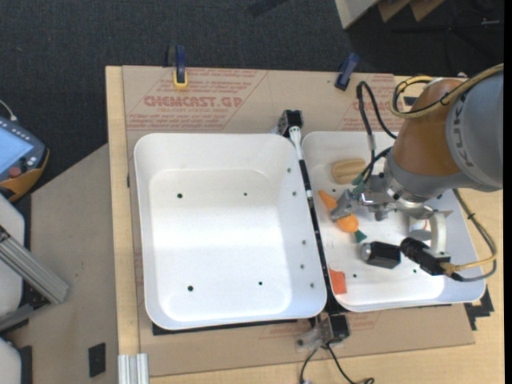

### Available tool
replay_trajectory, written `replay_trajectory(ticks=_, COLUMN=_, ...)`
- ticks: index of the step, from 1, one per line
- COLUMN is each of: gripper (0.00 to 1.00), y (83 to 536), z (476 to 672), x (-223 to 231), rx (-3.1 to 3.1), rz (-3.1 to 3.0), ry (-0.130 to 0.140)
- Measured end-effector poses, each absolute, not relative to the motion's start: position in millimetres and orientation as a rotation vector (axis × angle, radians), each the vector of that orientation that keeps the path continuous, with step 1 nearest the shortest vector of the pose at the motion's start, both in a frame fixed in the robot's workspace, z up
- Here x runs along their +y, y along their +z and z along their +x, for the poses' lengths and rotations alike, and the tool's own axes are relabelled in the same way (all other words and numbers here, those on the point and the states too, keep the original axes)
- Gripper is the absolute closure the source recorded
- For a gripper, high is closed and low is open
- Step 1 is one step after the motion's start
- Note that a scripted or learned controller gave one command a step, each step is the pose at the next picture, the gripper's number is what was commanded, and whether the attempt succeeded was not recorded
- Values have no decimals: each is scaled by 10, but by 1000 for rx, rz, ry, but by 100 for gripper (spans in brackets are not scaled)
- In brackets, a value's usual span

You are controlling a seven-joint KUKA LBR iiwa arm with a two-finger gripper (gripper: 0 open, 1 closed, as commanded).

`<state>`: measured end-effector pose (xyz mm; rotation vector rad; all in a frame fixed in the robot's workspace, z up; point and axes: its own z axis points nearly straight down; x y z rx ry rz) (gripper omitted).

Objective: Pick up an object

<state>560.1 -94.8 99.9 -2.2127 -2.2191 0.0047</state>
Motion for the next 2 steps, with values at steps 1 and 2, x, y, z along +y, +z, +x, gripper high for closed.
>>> replay_trajectory(ticks=1, gripper=100, y=1139, z=5620, x=-972, rx=-2221, rz=-2223, ry=-1)
replay_trajectory(ticks=2, gripper=100, y=1891, z=5444, x=-107, rx=-2233, rz=-2213, ry=-13)
